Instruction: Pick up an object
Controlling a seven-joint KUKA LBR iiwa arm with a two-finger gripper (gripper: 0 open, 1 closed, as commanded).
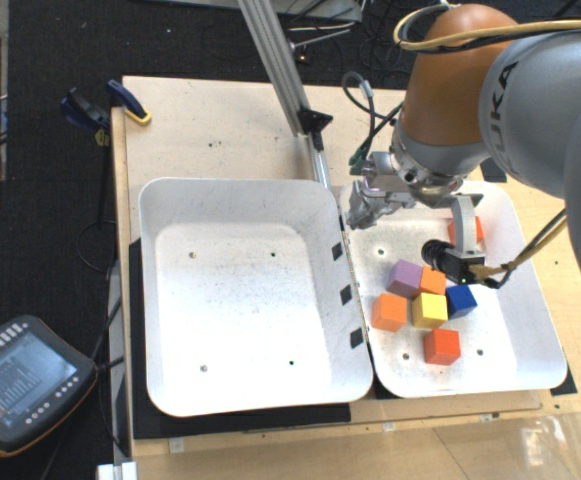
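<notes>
Claw: held over the far corner of the right bin, beside the left bin; whether parted or closed cannot be told. Clustered nearer the camera than the claw and apart from it: purple block, orange block, yellow block, blue block, red-orange block.

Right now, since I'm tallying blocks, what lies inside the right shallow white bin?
Purple cube, large orange cube, small orange cube, yellow cube, blue cube, red-orange cube. Another orange block is half hidden by the grey arm, which covers the bin's far end.
</notes>
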